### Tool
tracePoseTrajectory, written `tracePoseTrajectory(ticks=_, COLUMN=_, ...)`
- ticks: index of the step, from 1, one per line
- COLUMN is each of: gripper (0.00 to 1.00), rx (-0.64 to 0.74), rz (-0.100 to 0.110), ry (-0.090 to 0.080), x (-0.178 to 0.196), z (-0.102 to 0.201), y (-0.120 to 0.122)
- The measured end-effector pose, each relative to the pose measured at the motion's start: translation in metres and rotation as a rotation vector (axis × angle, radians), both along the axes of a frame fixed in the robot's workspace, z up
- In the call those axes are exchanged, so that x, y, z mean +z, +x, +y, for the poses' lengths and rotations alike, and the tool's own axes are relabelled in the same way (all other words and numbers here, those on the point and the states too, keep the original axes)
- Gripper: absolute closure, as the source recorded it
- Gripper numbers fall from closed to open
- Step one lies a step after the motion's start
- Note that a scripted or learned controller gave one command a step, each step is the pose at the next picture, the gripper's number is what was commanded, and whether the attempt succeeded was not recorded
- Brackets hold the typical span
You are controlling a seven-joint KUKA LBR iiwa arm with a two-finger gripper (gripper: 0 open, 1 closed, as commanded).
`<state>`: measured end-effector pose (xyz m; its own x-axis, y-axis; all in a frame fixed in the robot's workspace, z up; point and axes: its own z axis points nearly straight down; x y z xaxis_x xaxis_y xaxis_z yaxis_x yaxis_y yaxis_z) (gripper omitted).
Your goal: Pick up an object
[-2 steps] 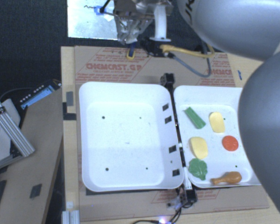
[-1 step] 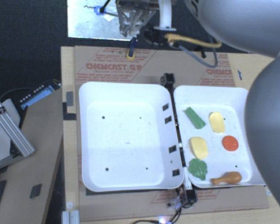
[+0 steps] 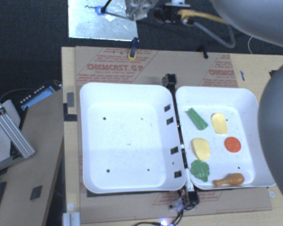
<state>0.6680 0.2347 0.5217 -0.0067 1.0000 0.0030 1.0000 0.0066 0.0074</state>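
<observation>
The right bin (image 3: 247, 102) holds several toy food pieces. A green stick (image 3: 196, 118) lies near its left wall, with a pale yellow piece (image 3: 219, 123) to its right. Below them are a yellow oval (image 3: 201, 149) and a red disc (image 3: 232, 144). A green broccoli-like piece (image 3: 200, 170) and a brown drumstick (image 3: 229, 179) lie along the front wall. My gripper (image 3: 138, 6) hangs high at the top of the view, beyond the bench's far edge and well away from both bins. The grey arm (image 3: 254, 8) crosses the top right corner.
The left bin (image 3: 92, 98) sits beside the right one, joined by a black clamp strip (image 3: 175, 126). A shiny metal sheet (image 3: 92, 13) lies at the top left. An aluminium frame (image 3: 9, 131) stands on a side table at far left. Cables (image 3: 212, 25) trail near the arm.
</observation>
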Motion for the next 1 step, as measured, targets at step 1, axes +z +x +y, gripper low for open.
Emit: tracePoseTrajectory(ticks=1, gripper=1.00, rx=-0.011, rz=0.007, ry=-0.004, x=-0.0075, z=-0.0700, y=0.0008)
